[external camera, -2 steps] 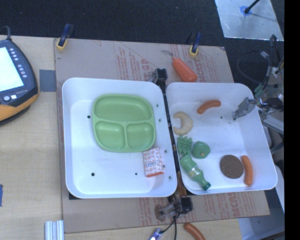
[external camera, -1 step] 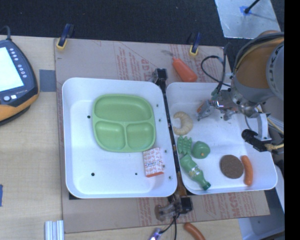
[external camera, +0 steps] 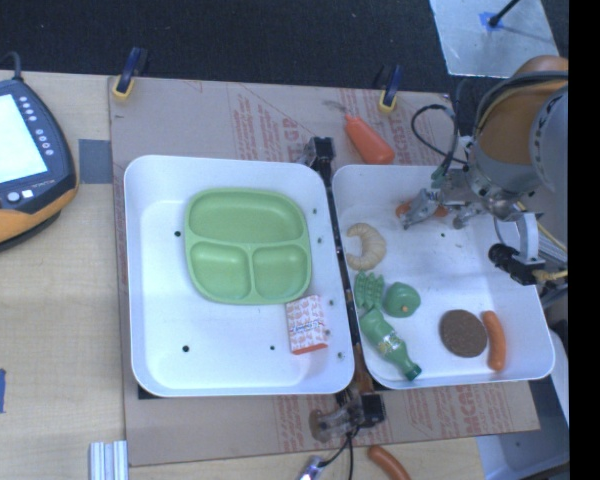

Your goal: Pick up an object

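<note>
Gripper sits over the far end of the right bin, arm coming in from the right. We can't tell how the jaws stand (metal clutter and a small orange bit there blur together), so no confirmed hold. Candidates in that bin: croissant by the left wall, green pepper just beside the green bottle, brown patty next to the sausage. Left bin carries a green divided plate and a snack packet.
</note>
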### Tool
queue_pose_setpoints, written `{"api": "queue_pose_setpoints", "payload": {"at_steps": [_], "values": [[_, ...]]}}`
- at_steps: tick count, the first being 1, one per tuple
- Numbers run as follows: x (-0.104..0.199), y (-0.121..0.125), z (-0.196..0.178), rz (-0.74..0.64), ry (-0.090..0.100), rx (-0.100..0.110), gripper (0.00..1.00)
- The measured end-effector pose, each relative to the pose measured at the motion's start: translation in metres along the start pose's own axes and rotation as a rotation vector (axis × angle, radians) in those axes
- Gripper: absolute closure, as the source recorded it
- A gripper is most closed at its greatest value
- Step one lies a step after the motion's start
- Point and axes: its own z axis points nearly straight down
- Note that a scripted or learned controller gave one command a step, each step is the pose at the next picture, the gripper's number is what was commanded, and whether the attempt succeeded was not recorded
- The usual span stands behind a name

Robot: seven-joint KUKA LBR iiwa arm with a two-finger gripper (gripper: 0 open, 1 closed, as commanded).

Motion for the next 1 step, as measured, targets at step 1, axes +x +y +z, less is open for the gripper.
{"api": "queue_pose_setpoints", "payload": {"at_steps": [1], "values": [[-0.0353,0.0114,-0.0010,-0.001,0.000,-0.002,0.00]]}}
